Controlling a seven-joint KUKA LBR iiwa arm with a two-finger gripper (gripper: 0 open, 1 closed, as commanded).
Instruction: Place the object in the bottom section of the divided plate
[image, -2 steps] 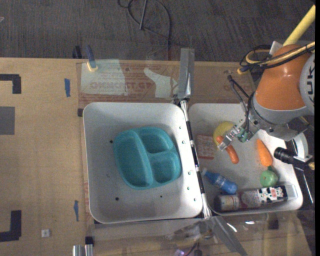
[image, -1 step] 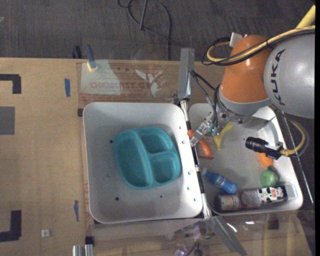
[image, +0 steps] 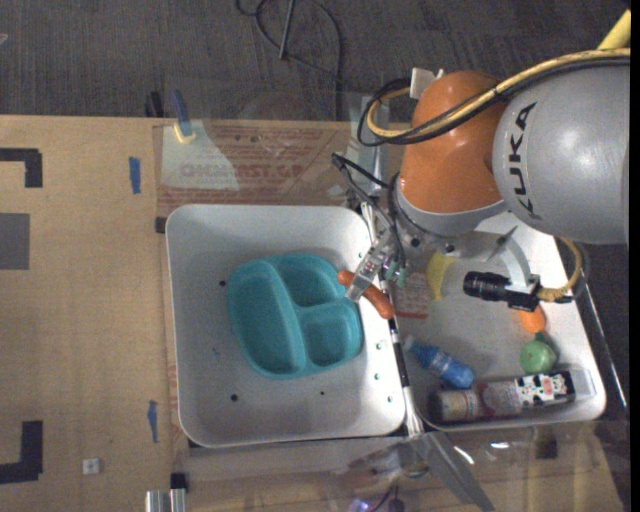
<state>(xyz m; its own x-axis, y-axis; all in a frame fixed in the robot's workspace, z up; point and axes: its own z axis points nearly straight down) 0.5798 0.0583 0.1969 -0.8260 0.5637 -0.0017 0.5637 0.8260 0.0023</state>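
1. The gripper (image: 366, 276) hangs over the right edge of the teal divided plate (image: 292, 315), close to the wall between the two white bins.
2. A thin orange object (image: 372, 296) shows right at the gripper's tip, sticking out on both sides of it. It looks pinched there, with the tip closed down narrow on it, but the tip is small and blurry, so I cannot be sure.
3. The orange object is at the plate's right rim, partly over the plate and partly over the bin floor.
4. The plate lies in the left bin (image: 200, 380). It has one long section on the left and two smaller ones on the right.
5. The arm (image: 520, 150) comes in from the right. Its big grey body and orange band sit over the far part of the right bin (image: 590, 400), and the wrist points down and to the left.
6. In the right bin lie a blue bottle (image: 440, 364), a green ball (image: 537, 356), a small orange thing (image: 533, 321), a yellow thing (image: 438, 274) and a dark bottle (image: 520, 392) lying flat along the near edge.
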